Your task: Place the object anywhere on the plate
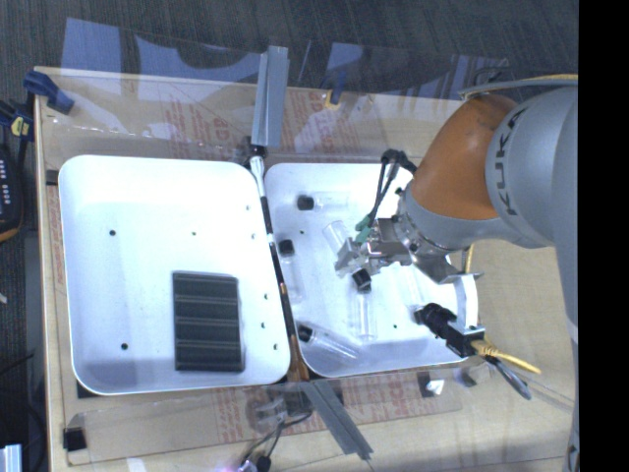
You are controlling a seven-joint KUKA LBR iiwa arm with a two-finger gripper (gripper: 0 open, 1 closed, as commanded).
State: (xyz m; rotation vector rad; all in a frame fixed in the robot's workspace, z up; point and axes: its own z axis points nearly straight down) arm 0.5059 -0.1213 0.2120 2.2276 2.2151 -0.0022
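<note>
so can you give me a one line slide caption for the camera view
KUKA arm's gripper low over the right bin among small objects; dark ridged plate waits in the left bin.

Single grey arm (531, 165) entering from the right, its orange band (467, 160) just above the wrist. The wrist bends downward and leftward, carrying the tool (360, 264) low at its far end, with black cables looping alongside.
</note>
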